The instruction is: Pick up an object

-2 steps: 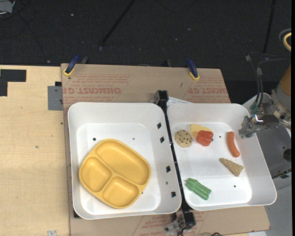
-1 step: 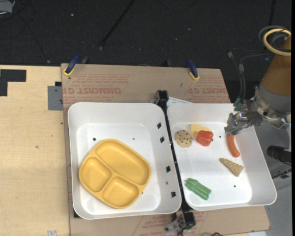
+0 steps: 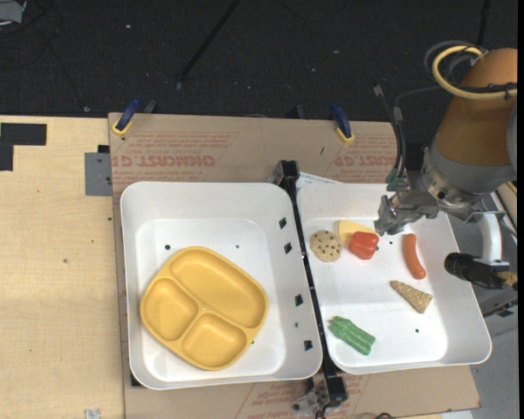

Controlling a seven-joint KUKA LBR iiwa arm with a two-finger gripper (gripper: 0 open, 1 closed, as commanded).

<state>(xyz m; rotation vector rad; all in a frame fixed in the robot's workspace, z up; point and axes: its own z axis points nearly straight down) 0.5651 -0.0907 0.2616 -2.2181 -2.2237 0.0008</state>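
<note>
Hovering just above the small red plastic pepper (image 3: 363, 246), the tool (image 3: 393, 223), whose state I cannot tell, risks bumping the pale yellow cheese wedge (image 3: 353, 229) touching that pepper.

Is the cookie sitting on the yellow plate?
No, the cookie lies in the right bin beside the red pepper, while the yellow plate is in the left bin.

Red pepper (image 3: 363, 245) lies in right bin (image 3: 454, 339), touching yellow cheese wedge (image 3: 353, 229), beside cookie (image 3: 325, 246).
</note>
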